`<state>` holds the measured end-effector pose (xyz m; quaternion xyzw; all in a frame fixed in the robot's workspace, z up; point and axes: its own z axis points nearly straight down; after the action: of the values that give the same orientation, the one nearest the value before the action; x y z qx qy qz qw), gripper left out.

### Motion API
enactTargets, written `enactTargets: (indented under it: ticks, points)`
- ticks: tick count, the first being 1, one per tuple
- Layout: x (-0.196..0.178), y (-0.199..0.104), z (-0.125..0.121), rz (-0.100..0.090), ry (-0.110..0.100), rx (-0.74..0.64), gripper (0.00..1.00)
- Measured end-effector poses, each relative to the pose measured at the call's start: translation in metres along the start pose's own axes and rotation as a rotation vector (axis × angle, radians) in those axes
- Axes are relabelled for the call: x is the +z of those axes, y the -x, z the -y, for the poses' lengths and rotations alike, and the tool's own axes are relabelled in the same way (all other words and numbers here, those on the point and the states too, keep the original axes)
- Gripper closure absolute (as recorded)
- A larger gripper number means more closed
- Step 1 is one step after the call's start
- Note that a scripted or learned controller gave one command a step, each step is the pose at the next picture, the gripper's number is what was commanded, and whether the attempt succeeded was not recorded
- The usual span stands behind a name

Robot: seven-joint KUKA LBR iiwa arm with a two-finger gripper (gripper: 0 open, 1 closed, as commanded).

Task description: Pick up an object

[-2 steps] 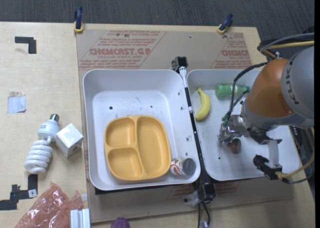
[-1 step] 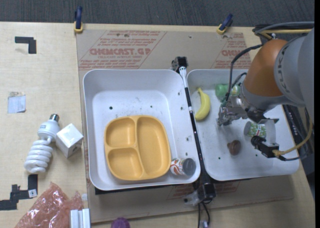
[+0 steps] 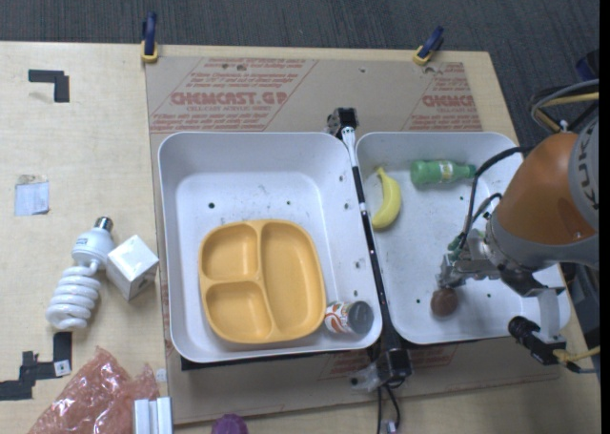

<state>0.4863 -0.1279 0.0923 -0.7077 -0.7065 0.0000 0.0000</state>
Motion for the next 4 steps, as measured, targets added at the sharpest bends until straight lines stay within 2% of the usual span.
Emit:
enactTargets:
  ticks: [1,2,3,4]
  points:
    - [-0.091,0.049,-0.060,0.002,0.002,-0.003,0.00]
    - [-0.096,0.094,-0.095,0.002,0.001,-0.002,0.00]
    - [-0.020,0.094,-0.173,0.002,0.002,-0.004,0.00]
    - [0.000,0.063,-0.172,0.001,-0.006,-0.004,0.00]
